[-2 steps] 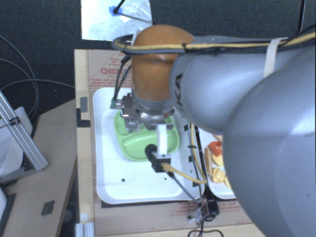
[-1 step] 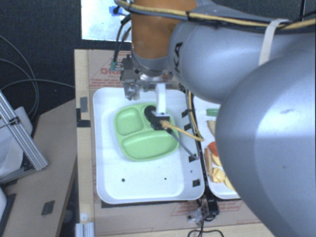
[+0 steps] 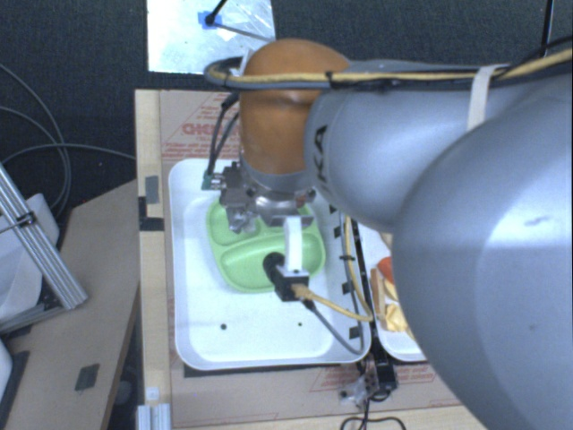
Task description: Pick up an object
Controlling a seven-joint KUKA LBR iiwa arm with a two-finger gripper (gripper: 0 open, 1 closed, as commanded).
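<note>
The gripper (image 3: 269, 211) hangs low over the green dish (image 3: 240, 262) in the left bin (image 3: 251, 334), at the centre of the frame. Whether it is open or closed, one cannot tell. Probably the grasp comes next, then a straight lift.

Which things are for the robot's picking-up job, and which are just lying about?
For the job:
- end effector, low over the left bin
- green dish under it, likely the thing to pick

Just lying about:
- red bit and yellow bit in the right bin
- shiny sheet at the back
- metal frame on the left
</note>
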